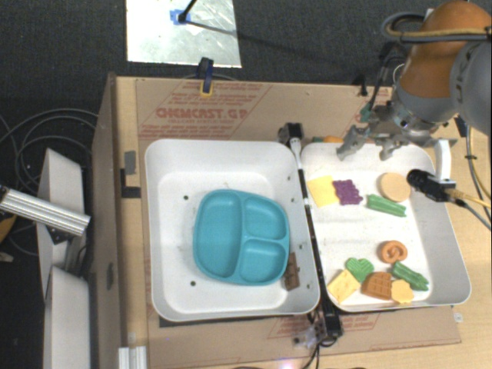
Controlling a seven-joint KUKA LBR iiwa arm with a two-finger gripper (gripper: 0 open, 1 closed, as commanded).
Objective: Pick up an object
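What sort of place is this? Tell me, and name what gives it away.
Most likely a robotics lab bench set up for grasping trials: a robot arm reaches over two white bins, toy food pieces lie in the right one, and loose cables trail over the floor.

Arm [453,44] (upper part) cut off

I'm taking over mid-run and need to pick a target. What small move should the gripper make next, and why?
Probably lower toward the tan round piece. The gripper hangs open over the far edge of the right bin with nothing between its fingers, and that piece lies close by, apart from the green strip beside it.
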